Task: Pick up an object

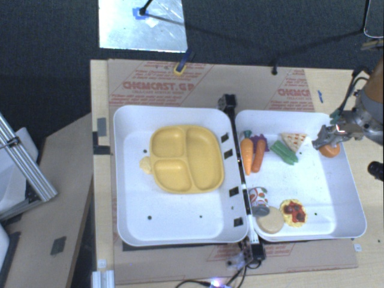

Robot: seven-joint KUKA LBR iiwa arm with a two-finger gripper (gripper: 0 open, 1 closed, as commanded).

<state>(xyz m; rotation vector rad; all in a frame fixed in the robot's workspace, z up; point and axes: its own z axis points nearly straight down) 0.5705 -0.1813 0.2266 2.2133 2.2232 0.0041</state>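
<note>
Gripper [329,138], state unclear, over orange object [330,150] at right bin [345,185] edge; object's axis indiscernible

arm: enters from right, wrist angled down-left | end effector [329,138]: low, at right side

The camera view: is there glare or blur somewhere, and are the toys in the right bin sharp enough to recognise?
In the camera view, the metal sheet at the top shines with glare; the white bins are bright yet keep their edges; the carrot and the can read clearly, though soft; the gripper at the right edge is blurred, its fingers hard to judge.
</note>
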